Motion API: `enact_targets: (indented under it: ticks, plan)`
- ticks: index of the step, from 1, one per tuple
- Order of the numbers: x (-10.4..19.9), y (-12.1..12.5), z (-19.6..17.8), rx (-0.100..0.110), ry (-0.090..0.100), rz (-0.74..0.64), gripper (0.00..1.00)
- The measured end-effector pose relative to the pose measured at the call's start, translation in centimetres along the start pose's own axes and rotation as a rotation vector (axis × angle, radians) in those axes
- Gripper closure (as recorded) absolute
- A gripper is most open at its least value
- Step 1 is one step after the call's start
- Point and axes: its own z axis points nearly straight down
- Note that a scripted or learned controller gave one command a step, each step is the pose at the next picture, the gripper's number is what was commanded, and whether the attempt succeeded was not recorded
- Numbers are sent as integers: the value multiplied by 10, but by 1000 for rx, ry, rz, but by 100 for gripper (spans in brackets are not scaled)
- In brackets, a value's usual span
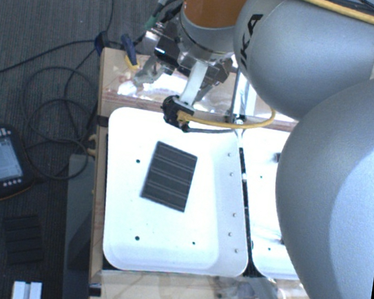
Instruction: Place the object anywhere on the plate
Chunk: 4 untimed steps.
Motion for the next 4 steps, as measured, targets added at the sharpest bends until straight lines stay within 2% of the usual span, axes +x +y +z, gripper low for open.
enact_targets:
  ticks: [1,2,3,4]
  plan:
    - [32,-7,90,2,-1,-28,0]
    - [66,20,178,2,-1,-187,0]
    - [67,20,180,0,0,-477,0]
    - [29,34,140,-2,1,-498,0]
